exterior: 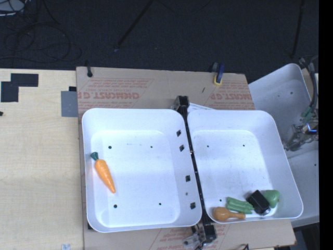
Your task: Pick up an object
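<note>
Two shallow white bins are sitting side by side on a cardboard sheet (135,90) that is covering part of the pale wooden desk (36,155). How wide the end effector is standing cannot be told, so places are given by the right side, where its arm reaches in.

The left bin (83,139), the one farther from that side, is holding a single orange carrot (105,175) with a green top. It is lying near the bin's far-left wall, tip pointing toward the front edge.

The right bin (283,155) is holding four things crowded into its front corner on the arm's side. A black block (258,202) is lying tilted there, touching a rounded green piece (272,196) behind it. A green pod (239,205) is lying just beside the block, and a tan pear-shaped piece (228,214) is resting against the front wall, touching the pod.

A grey metal plate (283,92) is slanting up beyond the right bin, with loose cables (304,129) hanging at its edge. A blue and yellow clamp (218,74) is gripping the cardboard's back edge.
</note>
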You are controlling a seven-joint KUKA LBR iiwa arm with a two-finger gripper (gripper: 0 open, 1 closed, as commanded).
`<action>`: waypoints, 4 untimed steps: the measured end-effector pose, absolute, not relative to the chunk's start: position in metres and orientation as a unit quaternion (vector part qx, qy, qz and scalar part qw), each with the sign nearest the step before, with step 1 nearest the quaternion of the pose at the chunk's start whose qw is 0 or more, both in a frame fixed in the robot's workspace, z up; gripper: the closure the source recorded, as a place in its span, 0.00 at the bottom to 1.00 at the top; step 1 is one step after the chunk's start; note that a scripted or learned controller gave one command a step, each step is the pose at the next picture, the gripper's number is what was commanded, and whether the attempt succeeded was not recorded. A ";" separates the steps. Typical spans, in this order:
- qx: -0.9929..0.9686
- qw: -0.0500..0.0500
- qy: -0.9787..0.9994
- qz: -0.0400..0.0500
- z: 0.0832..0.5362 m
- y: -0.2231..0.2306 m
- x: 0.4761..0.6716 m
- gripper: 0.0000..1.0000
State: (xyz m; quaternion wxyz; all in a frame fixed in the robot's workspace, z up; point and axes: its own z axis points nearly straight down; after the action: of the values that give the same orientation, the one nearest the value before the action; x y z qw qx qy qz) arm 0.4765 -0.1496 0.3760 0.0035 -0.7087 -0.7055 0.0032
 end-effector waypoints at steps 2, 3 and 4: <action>-0.707 -0.001 -0.707 0.000 0.413 -0.184 0.476 1.00; -0.708 0.003 -0.706 0.002 0.361 -0.215 0.475 1.00; -0.707 -0.001 -0.707 0.000 0.400 -0.214 0.476 1.00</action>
State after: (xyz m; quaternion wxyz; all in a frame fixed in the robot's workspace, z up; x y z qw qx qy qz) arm 0.4759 -0.2142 0.4000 -0.0013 -0.7069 -0.7073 -0.0001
